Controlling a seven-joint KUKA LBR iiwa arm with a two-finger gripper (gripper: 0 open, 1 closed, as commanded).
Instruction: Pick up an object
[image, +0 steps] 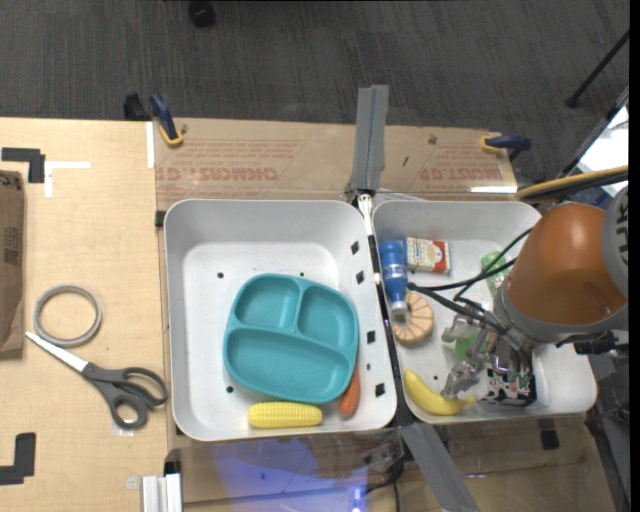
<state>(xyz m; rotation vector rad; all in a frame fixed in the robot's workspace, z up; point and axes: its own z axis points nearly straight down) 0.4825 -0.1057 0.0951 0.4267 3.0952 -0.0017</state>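
The banana (432, 394) lies in the right bin (560, 400) near its front wall, a small yellow curve with one end just beside the gripper (466, 380), which hangs low over that same corner. Whether the jaws are released or clenched cannot be told from here, since the wrist and its cables crowd them, and nothing can be seen held between them. The banana looks like a light plastic toy: probably stiff, smooth and a little slippery, so taking it across the thick middle of the curve seems safer than at a tapering end, where it could squirt out. Just behind it sits a round biscuit-coloured disc (413, 320), then a blue bottle (393, 268) lying along the divider and a small white and red carton (428, 255) toward the back wall. The left bin (200, 240) holds a teal divided plate (292, 338), with a yellow corn cob (285, 414) and an orange carrot (349, 397) at its front edge. Both bins rest on a pale wooden surface (100, 250) backed with cardboard (260, 165); scissors (100, 378) and a roll of tape (68, 314) lie at its far left. Beyond is dark carpeted floor (300, 60).
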